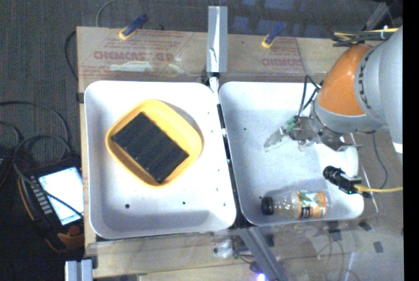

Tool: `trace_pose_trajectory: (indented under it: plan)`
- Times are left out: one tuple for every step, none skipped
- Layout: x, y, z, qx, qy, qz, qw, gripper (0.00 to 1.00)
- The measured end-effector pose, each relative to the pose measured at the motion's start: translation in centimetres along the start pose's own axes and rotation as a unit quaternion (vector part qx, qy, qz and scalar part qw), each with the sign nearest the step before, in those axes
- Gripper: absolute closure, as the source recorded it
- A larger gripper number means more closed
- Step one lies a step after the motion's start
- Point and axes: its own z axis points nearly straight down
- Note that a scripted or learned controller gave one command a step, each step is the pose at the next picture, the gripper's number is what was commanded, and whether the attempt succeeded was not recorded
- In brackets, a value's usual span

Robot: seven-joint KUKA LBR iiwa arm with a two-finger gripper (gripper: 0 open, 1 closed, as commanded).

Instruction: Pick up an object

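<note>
A clear plastic bottle (298, 204) with a black cap and an orange label lies on its side along the near wall of the right bin (262, 103). My gripper (283, 134) hangs over the middle of that bin, above and behind the bottle and apart from it. In the left bin (98, 207) sits a yellow bowl (185, 124) with a black square block (148, 147) resting inside it.
The arm's orange band (344, 86) and grey body cover the right bin's right side. A metal divider post (216, 37) stands behind the gap between the bins. Two blue-and-yellow clamps (133, 26) hold the back board.
</note>
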Motion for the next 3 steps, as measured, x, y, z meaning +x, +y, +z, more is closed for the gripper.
trace_pose_trajectory:
  plan:
    - [-6.3,-3.1,-7.6,0.009,-0.001,0.118,0.993,0.0]
    - [-4.7,-8.2,-14.4,0.009,0.001,0.061,0.9981,0.0]
    - [-4.1,-8.3,-6.1,0.009,0.003,-0.041,0.9991,0.0]
